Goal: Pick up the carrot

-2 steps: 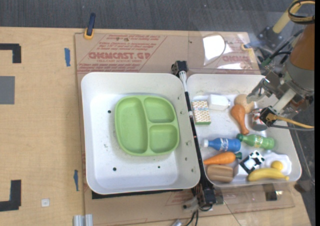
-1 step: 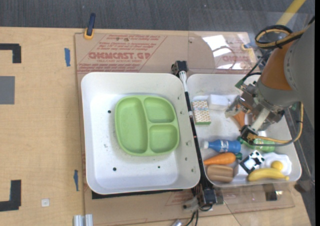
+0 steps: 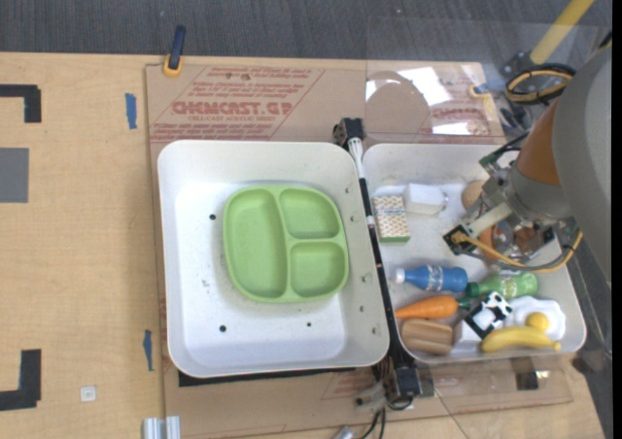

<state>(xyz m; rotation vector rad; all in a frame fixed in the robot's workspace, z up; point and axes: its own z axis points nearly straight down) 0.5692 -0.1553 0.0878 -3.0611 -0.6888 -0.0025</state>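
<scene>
The orange carrot (image 3: 429, 308) lies in the front part of the right bin (image 3: 575, 303), between a blue bottle (image 3: 432, 279) behind it and a brown loaf-shaped thing (image 3: 429, 335) in front of it. My gripper (image 3: 515, 236) hangs over the right side of the same bin. It is up and to the right of the carrot, apart from it, and above a green bottle (image 3: 506, 286). Nothing shows in its grasp.
The right bin also holds a banana (image 3: 521, 338), a fried egg (image 3: 540, 315), a black-and-white cube (image 3: 492, 311), a white block (image 3: 425, 197), a checkered packet (image 3: 391, 218) and a tan ball (image 3: 472, 193). The left bin (image 3: 190, 262) bears a green divided plate (image 3: 286, 243).
</scene>
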